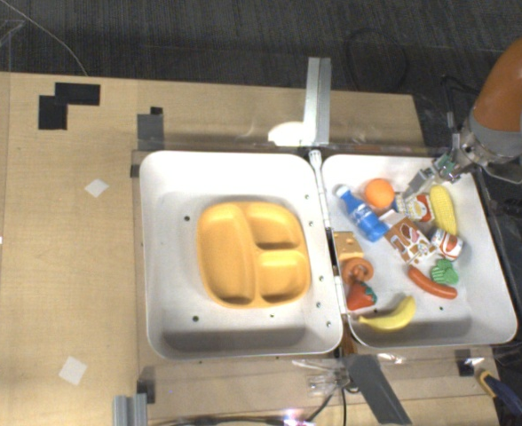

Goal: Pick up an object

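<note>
1. Even overhead light is brightening the bench (57, 264) and both white bins (154, 238).
2. A small glare patch is shining on the metal post (317, 105) between them.
3. Soft shadows are pooling inside the left bin's front wall.
4. Fine detail is looking slightly soft and grainy.

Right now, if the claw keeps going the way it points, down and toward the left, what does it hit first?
Most likely the small white-and-orange packet just past the claw, between the orange and the corn cob. Depth is unclear from above, so the claw may already be very close to it.
</note>
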`<state>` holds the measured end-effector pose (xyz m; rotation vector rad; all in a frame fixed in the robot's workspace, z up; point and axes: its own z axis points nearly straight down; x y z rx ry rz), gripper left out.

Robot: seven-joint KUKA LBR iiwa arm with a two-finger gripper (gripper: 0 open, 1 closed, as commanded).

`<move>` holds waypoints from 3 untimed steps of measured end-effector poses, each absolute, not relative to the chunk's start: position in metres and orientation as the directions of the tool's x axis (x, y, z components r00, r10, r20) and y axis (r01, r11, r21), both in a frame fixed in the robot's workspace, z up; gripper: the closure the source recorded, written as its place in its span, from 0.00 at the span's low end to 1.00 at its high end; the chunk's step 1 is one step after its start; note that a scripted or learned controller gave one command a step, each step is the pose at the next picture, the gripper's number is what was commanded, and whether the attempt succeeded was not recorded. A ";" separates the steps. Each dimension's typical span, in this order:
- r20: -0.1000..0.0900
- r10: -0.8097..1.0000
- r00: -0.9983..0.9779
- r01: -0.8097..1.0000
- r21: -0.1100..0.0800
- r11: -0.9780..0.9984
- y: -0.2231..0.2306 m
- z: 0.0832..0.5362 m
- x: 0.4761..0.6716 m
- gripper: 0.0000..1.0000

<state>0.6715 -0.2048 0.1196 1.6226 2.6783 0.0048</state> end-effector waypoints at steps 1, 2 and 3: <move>-0.006 0.949 -0.315 0.949 0.010 0.315 -0.205 0.166 0.672 0.00; -0.011 0.982 -0.189 0.982 0.022 0.189 -0.162 0.103 0.631 0.00; -0.017 0.948 -0.317 0.948 0.019 0.317 -0.166 0.099 0.649 0.00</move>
